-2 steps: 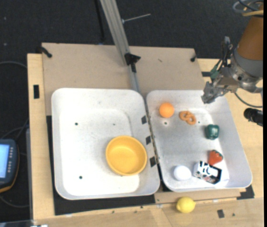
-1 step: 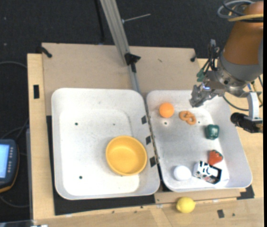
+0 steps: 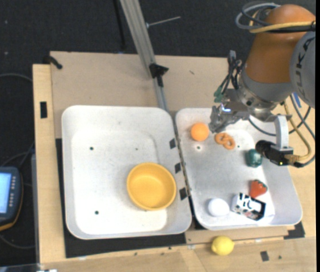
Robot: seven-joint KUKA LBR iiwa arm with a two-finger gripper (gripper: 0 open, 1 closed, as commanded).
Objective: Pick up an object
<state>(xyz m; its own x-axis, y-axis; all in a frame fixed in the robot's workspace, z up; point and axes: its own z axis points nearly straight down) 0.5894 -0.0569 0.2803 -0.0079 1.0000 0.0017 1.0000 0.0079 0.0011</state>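
Grey arm (image 3: 273,67) banded in glossy orange above the wrist, looped with grey and green cables. Small metal claw (image 3: 221,118) at the tip; black-and-white fitting with yellow marks alongside.

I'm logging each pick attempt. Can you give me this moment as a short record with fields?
left bin: yellow bowl
right bin: orange ball, orange ring, green object, red object, white ball, black-and-white item
outside bins: yellow lemon on bench
tool: above right bin's far end, near orange ball
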